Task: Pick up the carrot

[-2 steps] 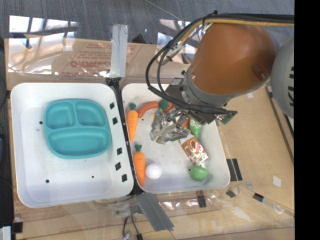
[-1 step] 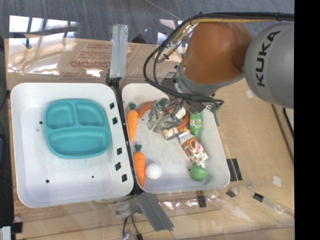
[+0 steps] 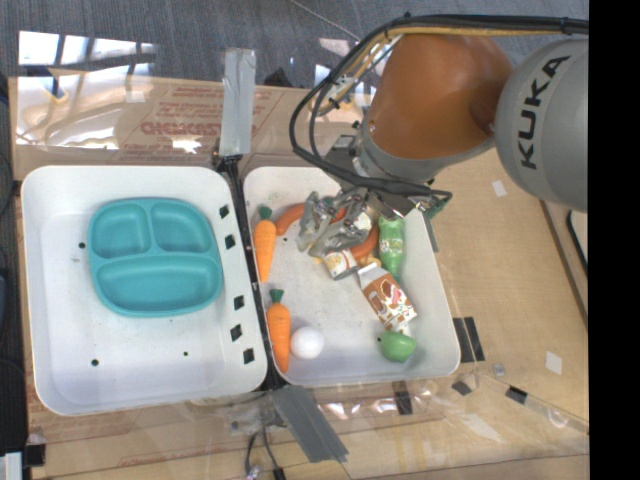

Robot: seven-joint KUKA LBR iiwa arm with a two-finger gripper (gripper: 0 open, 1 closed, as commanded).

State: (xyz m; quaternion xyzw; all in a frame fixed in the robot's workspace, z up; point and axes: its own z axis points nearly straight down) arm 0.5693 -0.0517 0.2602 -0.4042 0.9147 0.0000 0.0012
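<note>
Looking down from the fixed camera, the grey KUKA arm (image 3: 540, 118) with its orange band is reaching in from the right and leaning over the right-hand white bin (image 3: 440, 318), while the gripper (image 3: 328, 230) is hovering low among the toys in the upper middle of that bin. Whether the pincer is spread or pressed together I cannot tell, as the metal is blending into the clutter beneath it. Two carrots are lying along the bin's left wall: the upper carrot (image 3: 264, 250) is resting lengthwise with its green top pointing away from the camera, just left of the gripper and apart from it, and the lower carrot (image 3: 279, 330) is sitting nearer the front corner, touching a white egg-like ball (image 3: 306, 344). An orange curved piece (image 3: 290, 219) is peeking out beside the gripper. A green bottle-shaped item (image 3: 391, 245) is lying to the gripper's right, a printed packet (image 3: 387, 301) is slanting below it, and a green pear-like fruit (image 3: 398, 346) is sitting near the front wall. Over in the left bin (image 3: 60, 368), a teal divided plate (image 3: 154, 255) is lying flat.
</note>
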